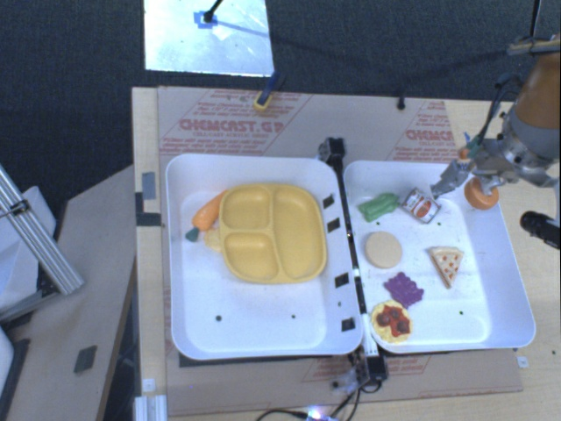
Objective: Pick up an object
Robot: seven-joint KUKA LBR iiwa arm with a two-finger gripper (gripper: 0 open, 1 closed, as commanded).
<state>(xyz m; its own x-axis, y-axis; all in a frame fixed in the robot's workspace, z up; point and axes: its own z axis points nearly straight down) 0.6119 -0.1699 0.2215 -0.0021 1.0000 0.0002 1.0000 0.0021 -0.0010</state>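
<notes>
Right bin (504, 235): six food toys, perhaps seven.

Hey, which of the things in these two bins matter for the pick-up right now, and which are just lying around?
In play:
gripper, over the right bin
small red and white packet beside it
green toy piece

Lying about:
round cracker
pizza slice
purple grapes
small pizza
yellow divided plate
carrot
</notes>
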